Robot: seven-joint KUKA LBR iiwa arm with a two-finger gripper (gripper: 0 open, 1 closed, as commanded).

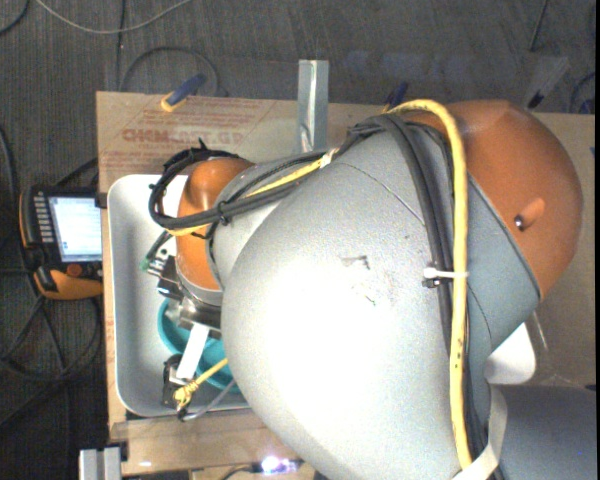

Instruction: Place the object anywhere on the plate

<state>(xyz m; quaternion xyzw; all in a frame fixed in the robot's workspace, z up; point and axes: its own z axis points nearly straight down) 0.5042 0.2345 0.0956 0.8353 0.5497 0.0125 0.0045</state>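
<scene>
A teal plate (172,330) lies in the left white bin (130,268), and just a curved strip of its rim shows past the wrist. My gripper reaches down over that bin, near the plate, but the grey arm (380,298) and its orange band (202,208) cover the fingers. The object for the plate is hidden from me.
The arm's bulk covers most of both bins and the bench's right side. A handheld pendant (65,238) with a lit screen sits left of the bench. A metal post (313,103) stands at the bench's back edge. Cables lie on the dark floor.
</scene>
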